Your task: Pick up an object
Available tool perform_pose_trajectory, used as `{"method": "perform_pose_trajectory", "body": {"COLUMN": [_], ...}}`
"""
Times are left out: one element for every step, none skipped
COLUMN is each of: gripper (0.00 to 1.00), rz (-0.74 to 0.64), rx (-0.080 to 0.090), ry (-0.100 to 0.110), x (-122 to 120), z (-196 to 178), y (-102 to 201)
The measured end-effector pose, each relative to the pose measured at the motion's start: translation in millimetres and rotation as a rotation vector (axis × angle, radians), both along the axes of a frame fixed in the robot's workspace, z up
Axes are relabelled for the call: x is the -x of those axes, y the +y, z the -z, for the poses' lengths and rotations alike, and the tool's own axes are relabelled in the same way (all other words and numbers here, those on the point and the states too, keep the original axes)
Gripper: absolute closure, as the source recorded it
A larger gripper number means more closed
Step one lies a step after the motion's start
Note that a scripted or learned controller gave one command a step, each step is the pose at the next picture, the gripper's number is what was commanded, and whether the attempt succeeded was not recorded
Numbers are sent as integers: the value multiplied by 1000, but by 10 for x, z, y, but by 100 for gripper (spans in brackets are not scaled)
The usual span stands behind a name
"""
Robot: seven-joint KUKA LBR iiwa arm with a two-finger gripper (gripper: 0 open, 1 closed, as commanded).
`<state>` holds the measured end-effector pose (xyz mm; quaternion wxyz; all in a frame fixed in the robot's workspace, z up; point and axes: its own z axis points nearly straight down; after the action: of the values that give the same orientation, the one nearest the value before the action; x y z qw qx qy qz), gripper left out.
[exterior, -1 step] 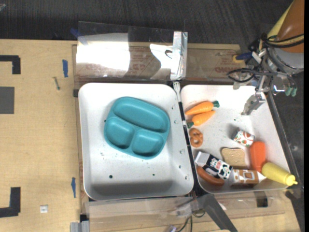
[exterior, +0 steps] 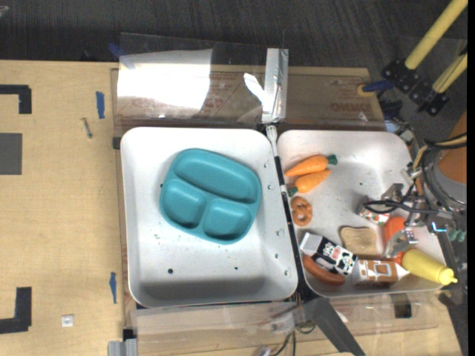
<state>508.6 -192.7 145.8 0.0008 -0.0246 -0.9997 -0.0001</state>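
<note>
The pincer (exterior: 404, 217) sits low over the right side of the right bin (exterior: 349, 143), where the arm (exterior: 449, 173) comes in from the edge. Its metal parts and cables make a dark tangle there, and I cannot tell how wide it stands or whether anything is caught in it. Something orange-red (exterior: 395, 225) shows right under that tangle, touching or nearly touching it, but too much of it is covered to say what it is.

The rest of the right bin holds a scatter of toy food. Two carrots (exterior: 308, 171) lie side by side near the upper left corner, with a small pretzel (exterior: 302, 211) just below them. A slice of bread (exterior: 360, 238) lies near the middle, close beside the pincer. Along the front wall there is a black-and-white printed piece (exterior: 330, 254), a reddish-brown sausage shape (exterior: 320, 270) partly tucked under it, a small carton (exterior: 376, 271) and a yellow bottle (exterior: 428, 265) lying on its side with its tip toward the right rim.

The left bin (exterior: 141, 221) carries a teal divided plate (exterior: 211, 193), well apart from the arm.

The arm is cut off by the frame edge. Clear plastic sheeting (exterior: 193, 87) on the table (exterior: 52, 199) behind the bins glares white and blurs what lies beneath
</note>
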Motion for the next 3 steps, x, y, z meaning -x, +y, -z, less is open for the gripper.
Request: {"method": "perform_pose_trajectory", "body": {"gripper": [0,0,0], "rz": [-27,-87,-239], "rx": [10,11,10], "ry": [-40,-42,-43], "x": [91,155,123], "z": [335,507,518], "y": [-220,-294,-254]}}
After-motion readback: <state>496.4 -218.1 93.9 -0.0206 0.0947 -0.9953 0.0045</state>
